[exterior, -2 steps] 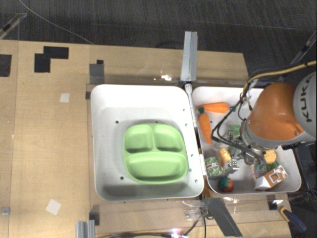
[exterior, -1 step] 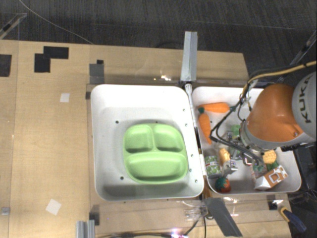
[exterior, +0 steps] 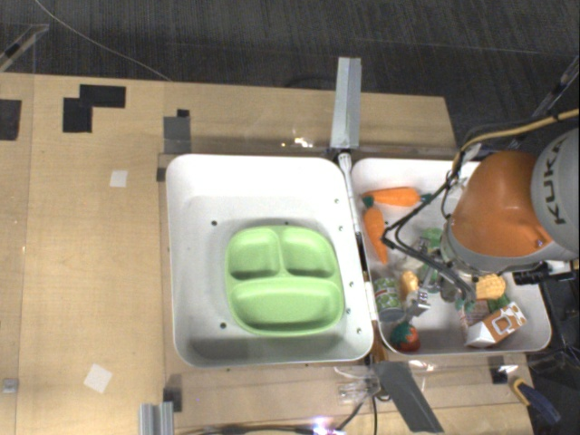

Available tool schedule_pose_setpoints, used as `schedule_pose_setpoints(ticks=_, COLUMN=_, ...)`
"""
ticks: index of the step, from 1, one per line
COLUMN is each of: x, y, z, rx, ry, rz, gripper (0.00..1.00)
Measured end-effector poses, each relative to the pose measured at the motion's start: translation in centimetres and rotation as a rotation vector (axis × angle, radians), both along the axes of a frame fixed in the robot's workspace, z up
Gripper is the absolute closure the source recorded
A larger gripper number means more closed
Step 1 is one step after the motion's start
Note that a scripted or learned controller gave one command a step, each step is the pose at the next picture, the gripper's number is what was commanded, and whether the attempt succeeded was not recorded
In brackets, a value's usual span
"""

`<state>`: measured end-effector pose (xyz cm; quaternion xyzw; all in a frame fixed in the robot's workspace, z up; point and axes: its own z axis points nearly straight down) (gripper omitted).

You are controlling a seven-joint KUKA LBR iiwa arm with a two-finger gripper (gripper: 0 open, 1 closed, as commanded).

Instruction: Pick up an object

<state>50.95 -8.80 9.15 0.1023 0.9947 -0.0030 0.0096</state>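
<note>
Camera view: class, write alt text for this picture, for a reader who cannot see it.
A grey robot arm with an orange band reaches from the right into the right white bin, its claw down among small toy foods, including two carrots and a little carton. The left white bin holds a green divided tray.

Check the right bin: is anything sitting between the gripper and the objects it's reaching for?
Nothing visible blocks it. The gripper is already down inside the right bin among the clutter: carrot behind it, small carton beside it, red-and-green piece toward the front wall. The arm's orange band hides part of the bin.
</note>
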Motion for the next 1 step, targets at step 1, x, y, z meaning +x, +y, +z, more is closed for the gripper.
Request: schedule_pose_setpoints(ticks=1, x=-1.44, y=-0.37, z=-0.01, rx=0.005, ry=-0.011, rz=-0.132, gripper=0.0)
